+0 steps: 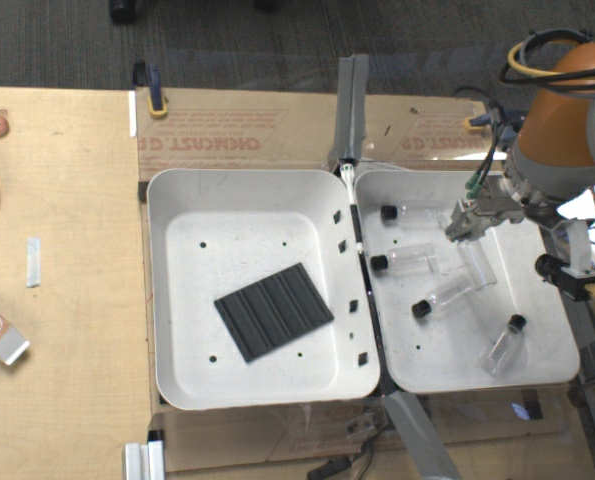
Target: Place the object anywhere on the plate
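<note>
On the desk [57, 168], the left bin [177, 208] holds a dark ribbed rectangular plate [274, 311], lying flat just right of that bin's middle and turned so its long axis runs from the bin's near-left toward its far-right. The right bin [547, 368] holds 4 clear vials with black caps: one [395, 212] near its far-left corner, one [402, 261] by its left wall lying crosswise with the cap to the left, one [443, 298] near the middle with its long axis slanting from near-left to far-right and the cap at the near-left end, and one [504, 342] toward the near-right corner, cap at the far end. The arm [562, 118] comes in over the right bin's far-right corner, wrist angled down and leftward, and the end effector [467, 223] hangs above the far half of that bin; whether it is released or clenched cannot be told, as it is too small and blurred.
</note>
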`<state>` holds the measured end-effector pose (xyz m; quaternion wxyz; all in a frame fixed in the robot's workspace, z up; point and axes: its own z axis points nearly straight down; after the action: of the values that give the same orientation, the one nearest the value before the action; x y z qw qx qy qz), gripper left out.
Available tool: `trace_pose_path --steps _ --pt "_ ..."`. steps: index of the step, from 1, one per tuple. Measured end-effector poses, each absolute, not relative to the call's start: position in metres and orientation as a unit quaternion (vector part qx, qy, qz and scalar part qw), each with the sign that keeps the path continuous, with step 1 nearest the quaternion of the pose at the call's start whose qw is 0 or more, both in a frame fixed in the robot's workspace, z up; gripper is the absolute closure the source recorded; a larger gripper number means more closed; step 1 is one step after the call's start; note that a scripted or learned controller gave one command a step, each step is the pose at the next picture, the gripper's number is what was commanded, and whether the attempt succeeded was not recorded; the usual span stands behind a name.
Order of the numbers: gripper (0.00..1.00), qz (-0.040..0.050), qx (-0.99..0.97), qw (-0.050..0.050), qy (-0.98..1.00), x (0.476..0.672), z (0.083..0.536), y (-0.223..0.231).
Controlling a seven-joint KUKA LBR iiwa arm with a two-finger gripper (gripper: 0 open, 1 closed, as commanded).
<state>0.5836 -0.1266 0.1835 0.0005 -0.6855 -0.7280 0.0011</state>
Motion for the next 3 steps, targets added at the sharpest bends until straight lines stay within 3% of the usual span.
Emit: trace_pose_path --steps 1,2,3 --pt "1.00 0.0012 -0.676 0.000 -0.737 0.625 0.190 -0.072" --pt "1.00 0.0014 -0.570 0.001 -0.821 0.612 0.191 0.021" --pt "1.00 0.0002 -0.402 0.000 -0.916 0.564 0.210 0.030"
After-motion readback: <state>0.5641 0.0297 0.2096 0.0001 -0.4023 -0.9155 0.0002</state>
